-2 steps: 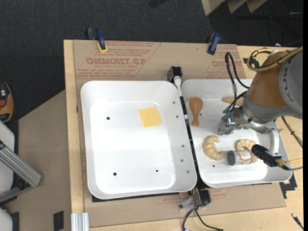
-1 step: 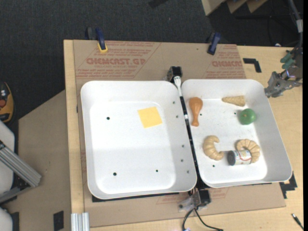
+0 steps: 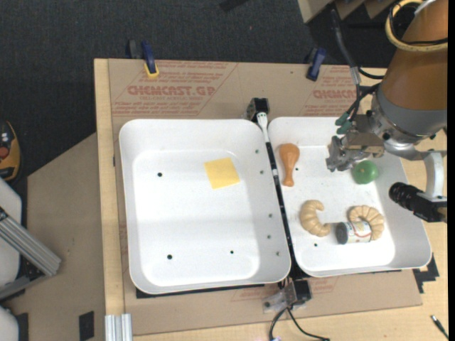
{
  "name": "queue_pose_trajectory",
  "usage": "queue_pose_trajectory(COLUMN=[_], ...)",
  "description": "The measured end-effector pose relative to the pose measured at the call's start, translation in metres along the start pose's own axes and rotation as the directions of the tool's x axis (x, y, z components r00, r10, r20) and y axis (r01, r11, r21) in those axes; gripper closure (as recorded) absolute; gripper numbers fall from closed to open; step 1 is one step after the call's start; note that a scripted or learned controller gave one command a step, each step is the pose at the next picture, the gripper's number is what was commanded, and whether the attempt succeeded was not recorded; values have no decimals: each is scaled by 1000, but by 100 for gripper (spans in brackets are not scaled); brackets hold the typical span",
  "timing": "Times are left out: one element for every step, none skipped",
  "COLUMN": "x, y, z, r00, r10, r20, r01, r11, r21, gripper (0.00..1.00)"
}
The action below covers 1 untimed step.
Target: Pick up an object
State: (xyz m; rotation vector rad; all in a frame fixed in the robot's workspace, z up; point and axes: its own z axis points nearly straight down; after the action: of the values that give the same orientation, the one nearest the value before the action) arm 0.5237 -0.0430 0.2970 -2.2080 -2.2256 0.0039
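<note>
Robot arm's gripper point(image 3: 346, 155) is hovering in the right bin point(image 3: 405, 258) beside a green ball point(image 3: 365, 172), grip state can't be told, approx. mid-approach w/ descent and closing apparently needed next.

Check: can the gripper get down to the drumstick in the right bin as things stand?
Probably yes. The drumstick lies alone near the bin's left wall, nothing on top, and the gripper hovers just to its right in the same bin.
</note>
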Motion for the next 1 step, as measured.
queue_pose_trajectory(x=[-10], y=[-19], z=[-238], r00=[1000], r10=[6], r20=[4], r01=[-6], r11=[1000], r21=[-29], gripper=[100])
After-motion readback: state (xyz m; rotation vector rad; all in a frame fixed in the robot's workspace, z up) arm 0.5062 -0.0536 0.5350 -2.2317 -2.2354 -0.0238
